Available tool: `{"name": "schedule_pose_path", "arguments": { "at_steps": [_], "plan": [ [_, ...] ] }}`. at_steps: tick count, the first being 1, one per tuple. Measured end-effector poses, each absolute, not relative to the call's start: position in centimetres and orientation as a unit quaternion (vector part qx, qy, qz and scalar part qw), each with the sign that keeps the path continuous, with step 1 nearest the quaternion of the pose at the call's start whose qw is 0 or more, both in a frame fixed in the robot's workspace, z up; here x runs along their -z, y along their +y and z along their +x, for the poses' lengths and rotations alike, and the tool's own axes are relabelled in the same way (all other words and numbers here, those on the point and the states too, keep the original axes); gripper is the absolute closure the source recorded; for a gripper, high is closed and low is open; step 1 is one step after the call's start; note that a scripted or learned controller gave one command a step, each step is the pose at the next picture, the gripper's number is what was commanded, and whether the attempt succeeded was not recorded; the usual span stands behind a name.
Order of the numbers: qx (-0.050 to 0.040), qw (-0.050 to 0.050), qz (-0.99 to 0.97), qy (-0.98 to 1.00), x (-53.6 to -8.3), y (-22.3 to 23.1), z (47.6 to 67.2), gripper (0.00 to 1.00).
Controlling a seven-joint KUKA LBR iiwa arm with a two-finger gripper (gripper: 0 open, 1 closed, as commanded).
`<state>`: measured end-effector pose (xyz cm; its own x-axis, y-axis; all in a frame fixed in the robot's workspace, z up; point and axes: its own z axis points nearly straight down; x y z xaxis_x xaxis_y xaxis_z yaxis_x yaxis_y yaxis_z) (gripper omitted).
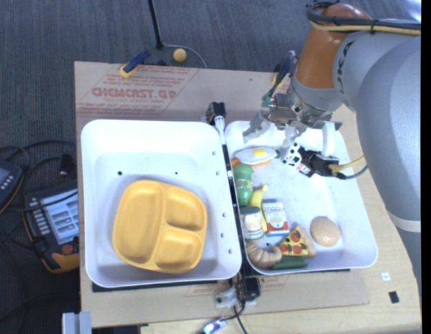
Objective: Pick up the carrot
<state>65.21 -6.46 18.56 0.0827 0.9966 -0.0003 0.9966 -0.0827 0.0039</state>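
1. Looking down on the bench, we see two shallow white bins side by side: the left bin [97, 141] holds a yellow divided tray [160, 225], and the right bin [354, 239] holds a heap of toy food.
2. We reach in from three o'clock, and our gripper [293, 132] hangs over the right bin's twelve o'clock end, just beside a toy fried egg [257, 156].
3. We cannot tell whether the gripper is open or closed; we see nothing gripped in it.
4. We think the carrot [241, 167] is the small orange piece with a green part below it, against the right bin's left wall, at about seven o'clock from the gripper. It is small and partly crowded, so we are not certain.
5. Other toys lie toward six o'clock: a small carton [274, 218], a pizza slice [295, 242] and a brown egg [325, 231].
6. We judge the approach step is in hand; no grasp is made yet.
7. Next we would need to shift toward seven o'clock, centre over the carrot, and descend clear of the bin wall and the fried egg.
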Motion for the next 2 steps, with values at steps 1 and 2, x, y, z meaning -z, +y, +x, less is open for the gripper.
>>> {"name": "schedule_pose_path", "arguments": {
  "at_steps": [1, 2],
  "plan": [
    [0.0027, -0.002, 0.748, 0.664, -18.3, -2.7, 58.2, 0.0],
    [0.0021, -0.002, 0.619, 0.785, -18.3, -6.9, 48.2, 0.0]
  ]
}}
